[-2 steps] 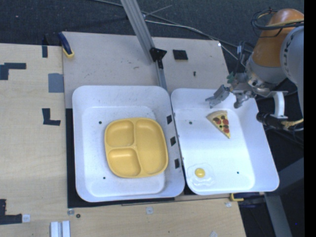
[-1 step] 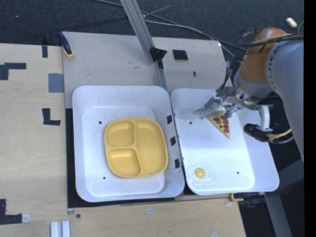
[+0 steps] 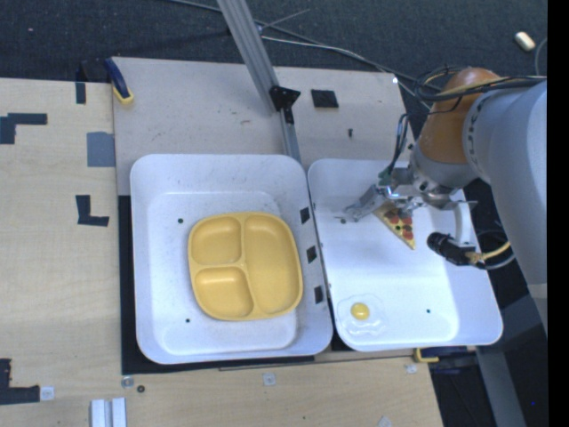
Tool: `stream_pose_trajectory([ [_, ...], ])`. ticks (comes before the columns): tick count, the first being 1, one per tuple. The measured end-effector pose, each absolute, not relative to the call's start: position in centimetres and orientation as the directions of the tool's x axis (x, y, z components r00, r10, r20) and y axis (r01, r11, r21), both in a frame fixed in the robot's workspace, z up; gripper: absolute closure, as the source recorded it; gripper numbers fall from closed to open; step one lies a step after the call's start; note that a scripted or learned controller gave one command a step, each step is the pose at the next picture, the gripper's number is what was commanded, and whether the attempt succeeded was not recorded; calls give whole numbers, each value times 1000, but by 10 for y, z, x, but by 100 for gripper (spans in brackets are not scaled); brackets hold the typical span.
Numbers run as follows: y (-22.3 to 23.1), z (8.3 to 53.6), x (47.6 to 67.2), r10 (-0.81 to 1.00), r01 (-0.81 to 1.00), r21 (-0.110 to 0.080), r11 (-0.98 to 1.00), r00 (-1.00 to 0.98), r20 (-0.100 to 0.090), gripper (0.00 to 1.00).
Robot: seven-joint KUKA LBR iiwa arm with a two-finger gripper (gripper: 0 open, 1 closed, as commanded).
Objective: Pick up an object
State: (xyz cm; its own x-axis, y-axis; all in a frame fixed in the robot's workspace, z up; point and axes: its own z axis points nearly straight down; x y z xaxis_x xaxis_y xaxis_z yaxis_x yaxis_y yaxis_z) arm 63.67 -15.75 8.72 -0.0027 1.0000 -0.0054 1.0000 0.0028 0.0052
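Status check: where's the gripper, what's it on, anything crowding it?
Gripper low in right bin, at the pizza slice; grasp not confirmed. Fried egg near front edge, apart. Yellow divided plate in left bin.

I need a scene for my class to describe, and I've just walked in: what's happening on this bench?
A grey robot arm reaches in from the right over the right-hand white bin. Its hand is low at the bin's far end, right by a toy pizza slice; a grip isn't clear. A toy fried egg lies near the front edge. The left bin holds a yellow divided plate, untouched.
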Motion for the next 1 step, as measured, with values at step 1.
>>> stream_pose_trajectory([
  [1,-159,102,639,1000,1000,15,3,-3,-10,100],
])
